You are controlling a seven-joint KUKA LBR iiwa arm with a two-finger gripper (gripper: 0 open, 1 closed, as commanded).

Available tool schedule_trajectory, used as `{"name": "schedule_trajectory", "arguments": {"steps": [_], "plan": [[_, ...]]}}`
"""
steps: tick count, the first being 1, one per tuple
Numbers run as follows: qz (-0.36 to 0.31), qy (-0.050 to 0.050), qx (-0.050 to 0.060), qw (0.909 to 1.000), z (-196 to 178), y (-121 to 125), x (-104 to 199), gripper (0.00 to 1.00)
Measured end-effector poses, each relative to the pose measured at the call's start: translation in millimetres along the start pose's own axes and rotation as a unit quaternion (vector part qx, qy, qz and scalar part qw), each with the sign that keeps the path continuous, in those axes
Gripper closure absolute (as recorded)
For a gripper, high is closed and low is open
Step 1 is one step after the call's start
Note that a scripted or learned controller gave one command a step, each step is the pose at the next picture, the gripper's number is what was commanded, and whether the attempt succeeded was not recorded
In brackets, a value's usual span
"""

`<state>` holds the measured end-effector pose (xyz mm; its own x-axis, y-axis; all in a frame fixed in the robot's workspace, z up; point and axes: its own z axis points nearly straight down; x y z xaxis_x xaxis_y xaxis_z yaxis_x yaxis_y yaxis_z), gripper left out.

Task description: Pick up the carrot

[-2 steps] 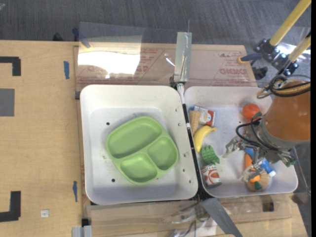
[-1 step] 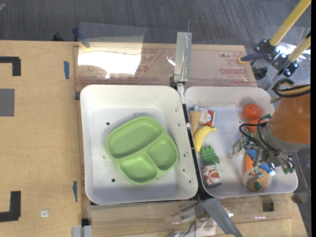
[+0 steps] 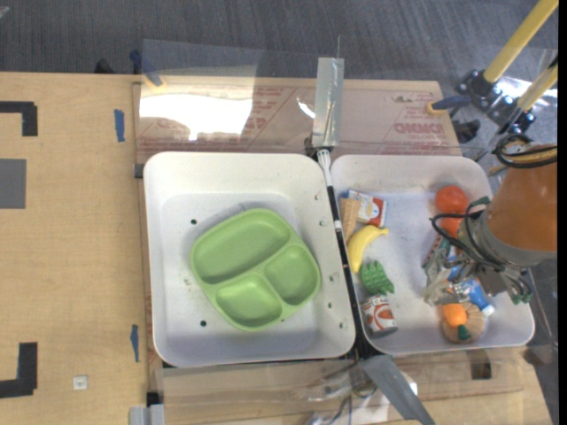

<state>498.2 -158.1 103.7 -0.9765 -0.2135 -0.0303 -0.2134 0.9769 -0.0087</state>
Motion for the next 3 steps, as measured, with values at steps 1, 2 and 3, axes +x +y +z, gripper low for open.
{"name": "schedule_trajectory", "arguments": {"steps": [1,2,3], "plan": [[0.0,0.001,0.0,1.0,0.8,0.3,0.5,0.0],[0.049,0.008,0.0,0.9988,12.3,32.6,0.6,0.0],[0.187,0.007,0.0,0.9823,13.1,-13.8,12.5,0.0]]}}
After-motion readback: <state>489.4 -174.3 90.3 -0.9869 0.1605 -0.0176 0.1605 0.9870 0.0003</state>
